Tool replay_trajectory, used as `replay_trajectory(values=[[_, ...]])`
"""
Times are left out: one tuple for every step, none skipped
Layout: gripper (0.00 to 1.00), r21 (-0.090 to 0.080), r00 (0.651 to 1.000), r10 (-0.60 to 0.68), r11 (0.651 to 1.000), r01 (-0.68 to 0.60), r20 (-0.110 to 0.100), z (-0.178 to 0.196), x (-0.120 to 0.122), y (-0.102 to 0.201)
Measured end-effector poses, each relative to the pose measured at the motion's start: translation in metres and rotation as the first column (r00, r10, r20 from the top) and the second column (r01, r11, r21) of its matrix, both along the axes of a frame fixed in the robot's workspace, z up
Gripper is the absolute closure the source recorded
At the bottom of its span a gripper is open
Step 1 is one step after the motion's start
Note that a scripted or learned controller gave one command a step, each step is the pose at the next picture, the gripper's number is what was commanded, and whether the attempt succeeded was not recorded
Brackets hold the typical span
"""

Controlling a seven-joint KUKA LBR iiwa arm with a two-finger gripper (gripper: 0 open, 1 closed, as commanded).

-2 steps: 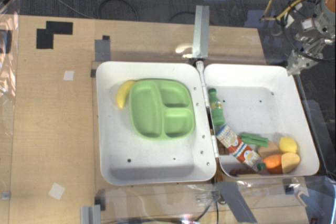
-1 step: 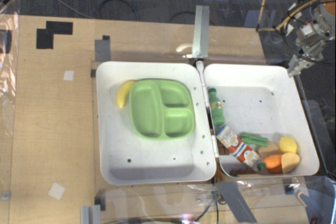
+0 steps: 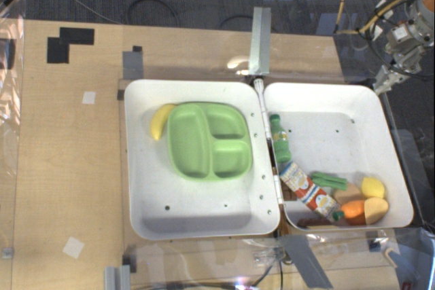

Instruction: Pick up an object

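Sitting in left bin point(image 3: 143, 214): green divided plate point(image 3: 207, 140), banana point(image 3: 160, 120) touching its left edge. Right bin point(image 3: 340, 102): green bottle point(image 3: 277, 136) along left wall, carton point(image 3: 309, 190) beside green block point(image 3: 329, 180), carrot point(image 3: 353, 210), lemon point(image 3: 372, 187), yellowish fruit point(image 3: 377, 207) in near-right corner. Gripper point(image 3: 384, 80) sits at upper right, past the right bin's far corner, nothing held; fingers' spread, cannot tell.
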State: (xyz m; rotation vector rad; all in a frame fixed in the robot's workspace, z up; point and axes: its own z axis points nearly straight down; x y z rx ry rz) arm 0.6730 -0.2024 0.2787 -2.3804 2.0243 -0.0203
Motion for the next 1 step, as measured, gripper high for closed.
replay_trajectory(values=[[1.0,0.003,1.0,-0.003,1.0,0.003,0.01,0.0137,0.0021,0.0016]])
